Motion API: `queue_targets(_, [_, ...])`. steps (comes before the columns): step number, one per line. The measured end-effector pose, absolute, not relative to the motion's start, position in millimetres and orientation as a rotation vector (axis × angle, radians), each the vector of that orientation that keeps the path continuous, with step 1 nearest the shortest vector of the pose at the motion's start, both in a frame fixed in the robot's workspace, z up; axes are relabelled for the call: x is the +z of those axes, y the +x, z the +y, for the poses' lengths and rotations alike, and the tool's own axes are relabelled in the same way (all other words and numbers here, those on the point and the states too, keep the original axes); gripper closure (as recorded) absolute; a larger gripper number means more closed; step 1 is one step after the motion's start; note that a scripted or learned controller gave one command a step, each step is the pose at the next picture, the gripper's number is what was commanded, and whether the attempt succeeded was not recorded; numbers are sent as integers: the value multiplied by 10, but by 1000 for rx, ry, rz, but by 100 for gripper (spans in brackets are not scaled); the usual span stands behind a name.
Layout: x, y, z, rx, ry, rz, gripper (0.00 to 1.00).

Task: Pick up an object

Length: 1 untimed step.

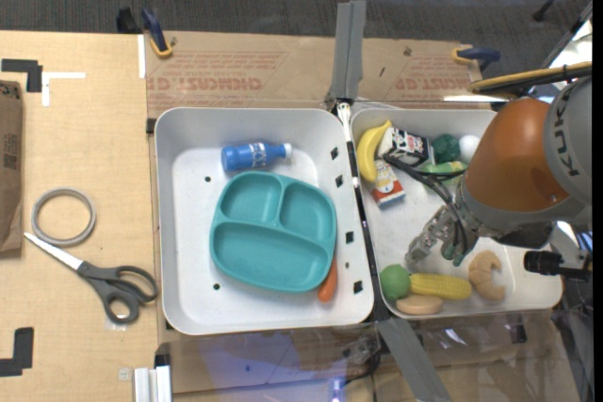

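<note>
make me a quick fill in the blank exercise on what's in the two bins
1. The teal divided plate lies in the ____ bin.
2. The blue bottle lies on its side just ____ the plate in the view.
3. The corn cob lies in the ____ bin, near its front edge.
4. The banana in the right bin is ____ in colour.

Missing words: left; above; right; yellow

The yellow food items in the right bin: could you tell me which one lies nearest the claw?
The corn cob, lying along the bin's front edge just below the claw. The banana sits far off at the bin's back left corner.
</note>
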<state>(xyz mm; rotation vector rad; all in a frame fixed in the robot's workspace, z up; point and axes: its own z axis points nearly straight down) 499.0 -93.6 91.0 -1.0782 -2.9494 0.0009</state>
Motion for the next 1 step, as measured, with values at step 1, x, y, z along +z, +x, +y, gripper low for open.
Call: queue_targets(1, [2432, 5395, -391, 2, -1193, -2908, 100])
